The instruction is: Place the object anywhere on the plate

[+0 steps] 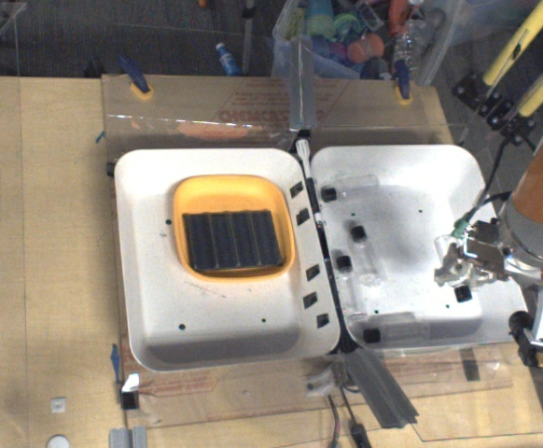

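I am working at a table (pixel 38 250) carrying two shallow white bins side by side. The left bin (pixel 150 325) is holding the plate (pixel 232 192), an orange-yellow dish with rounded corners, sitting slightly far of the bin's centre. A dark ribbed rectangular object (pixel 232 240) is lying flat on the plate, covering most of its inner area, with its long axis running left to right and its ribs running near to far. I judge this to be the task's object, already resting on the plate, though I cannot confirm that from this view alone.

The right bin (pixel 411 203) is showing only small dark marks on its floor.

My gripper (pixel 462 267) is hovering over the right side of the right bin. I cannot tell its state at this scale, and I am seeing nothing held in it.

The plate is lying well apart from the gripper, to its left and slightly far, across the divider between the bins.
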Robot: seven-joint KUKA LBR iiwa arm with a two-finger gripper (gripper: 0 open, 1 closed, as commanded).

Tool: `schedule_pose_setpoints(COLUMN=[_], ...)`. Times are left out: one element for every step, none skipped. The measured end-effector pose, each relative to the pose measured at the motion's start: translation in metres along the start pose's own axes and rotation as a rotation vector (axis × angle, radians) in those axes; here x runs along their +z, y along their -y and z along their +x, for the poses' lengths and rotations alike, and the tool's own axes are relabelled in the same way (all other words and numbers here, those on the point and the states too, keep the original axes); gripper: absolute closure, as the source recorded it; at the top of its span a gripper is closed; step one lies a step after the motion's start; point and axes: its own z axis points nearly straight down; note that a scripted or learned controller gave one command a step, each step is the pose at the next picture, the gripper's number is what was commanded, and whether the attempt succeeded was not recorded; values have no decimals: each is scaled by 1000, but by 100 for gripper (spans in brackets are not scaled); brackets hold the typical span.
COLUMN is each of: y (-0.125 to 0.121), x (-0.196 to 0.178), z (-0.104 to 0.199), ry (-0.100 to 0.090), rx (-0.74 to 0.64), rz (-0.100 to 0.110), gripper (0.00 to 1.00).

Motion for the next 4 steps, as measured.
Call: schedule_pose_setpoints(y=[-62, -96, -134, -180], x=[46, 9, -9, 3], z=[37, 35, 49, 52], ry=[0, 0, 0, 1], rx=[-79, -122, -160, -254], rz=[-3, -2, -3, -4], gripper=[100, 100, 100, 100])
